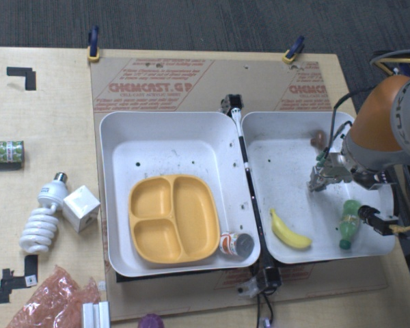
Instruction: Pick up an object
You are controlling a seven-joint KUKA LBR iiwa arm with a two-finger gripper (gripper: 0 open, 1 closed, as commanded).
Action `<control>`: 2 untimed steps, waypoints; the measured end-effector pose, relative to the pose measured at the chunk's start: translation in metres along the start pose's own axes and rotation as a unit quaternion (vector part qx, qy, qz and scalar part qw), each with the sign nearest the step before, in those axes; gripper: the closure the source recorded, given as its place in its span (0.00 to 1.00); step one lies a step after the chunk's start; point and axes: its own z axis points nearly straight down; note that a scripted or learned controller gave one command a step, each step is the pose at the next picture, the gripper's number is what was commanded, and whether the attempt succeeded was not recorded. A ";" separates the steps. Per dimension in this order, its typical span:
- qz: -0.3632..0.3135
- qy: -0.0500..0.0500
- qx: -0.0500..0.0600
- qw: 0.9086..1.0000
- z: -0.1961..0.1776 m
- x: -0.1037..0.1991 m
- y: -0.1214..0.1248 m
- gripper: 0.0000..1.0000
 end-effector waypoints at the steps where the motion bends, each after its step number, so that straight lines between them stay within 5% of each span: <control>1: 0.000 0.000 0.000 1.000 0.000 -0.051 0.042 1.00; 2: 0.001 0.000 0.000 1.000 0.000 -0.057 0.002 1.00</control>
